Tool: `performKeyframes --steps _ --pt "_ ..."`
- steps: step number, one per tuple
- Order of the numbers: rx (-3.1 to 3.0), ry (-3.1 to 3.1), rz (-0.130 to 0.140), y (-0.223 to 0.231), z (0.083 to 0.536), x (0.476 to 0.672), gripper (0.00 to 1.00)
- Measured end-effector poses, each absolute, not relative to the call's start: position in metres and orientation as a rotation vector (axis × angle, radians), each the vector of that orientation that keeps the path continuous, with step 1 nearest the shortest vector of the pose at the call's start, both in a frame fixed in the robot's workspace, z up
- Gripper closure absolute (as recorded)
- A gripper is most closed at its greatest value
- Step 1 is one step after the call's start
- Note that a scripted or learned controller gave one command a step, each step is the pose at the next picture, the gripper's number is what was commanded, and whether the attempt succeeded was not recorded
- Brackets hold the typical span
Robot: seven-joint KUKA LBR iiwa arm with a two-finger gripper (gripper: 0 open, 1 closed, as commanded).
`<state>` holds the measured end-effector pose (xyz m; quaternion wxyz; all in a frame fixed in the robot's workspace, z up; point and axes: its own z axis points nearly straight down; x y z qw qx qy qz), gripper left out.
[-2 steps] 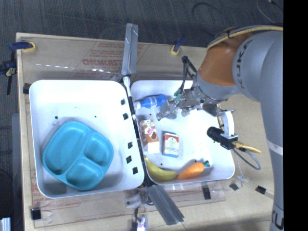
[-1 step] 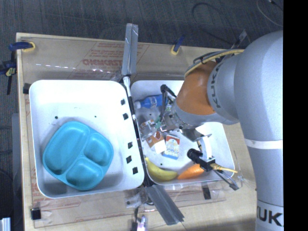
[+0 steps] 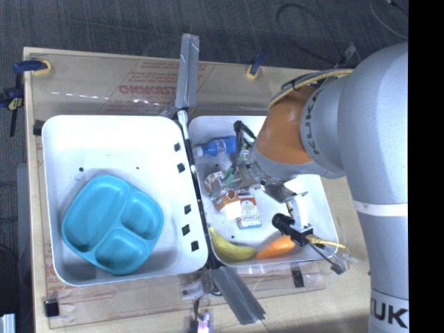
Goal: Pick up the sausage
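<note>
We saw the grey arm [image 3: 378, 130] fill the right side of the view, its orange band [image 3: 284, 134] hanging over the far part of the right bin. Beneath it lay the bench [image 3: 104, 82], a pale board with faint red lettering, bearing the two white bins side by side. The left bin [image 3: 52, 144] held a blue divided plate [image 3: 111, 224], which sat toward its near left corner with its three compartments facing up. The right bin [image 3: 320, 194] held all the smaller things.

The gripper [image 3: 239, 175] was low in the middle of the right bin, among the clutter, and we could not tell whether it was open or closed, nor whether it held anything. A yellow banana [image 3: 232, 248] lay along the near wall, its tip just beside an orange carrot [image 3: 277, 247] to its right. A clear bottle with a blue cap [image 3: 216, 146] lay on its side at the far left of this bin. A white and red packet [image 3: 248, 214] rested near the middle. What we took for the sausage [image 3: 225, 200], a small brownish piece, lay just below and left of the gripper, close against the packet, though we could not tell if the gripper touched it
</note>
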<state>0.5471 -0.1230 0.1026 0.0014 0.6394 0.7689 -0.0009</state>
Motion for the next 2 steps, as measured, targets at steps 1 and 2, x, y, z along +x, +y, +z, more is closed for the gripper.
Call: performKeyframes --steps 1,2 --pt "2.177 2.264 0.000 -0.164 0.279 0.530 1.00" --pt "2.212 2.232 -0.002 -0.211 0.288 0.534 1.00"
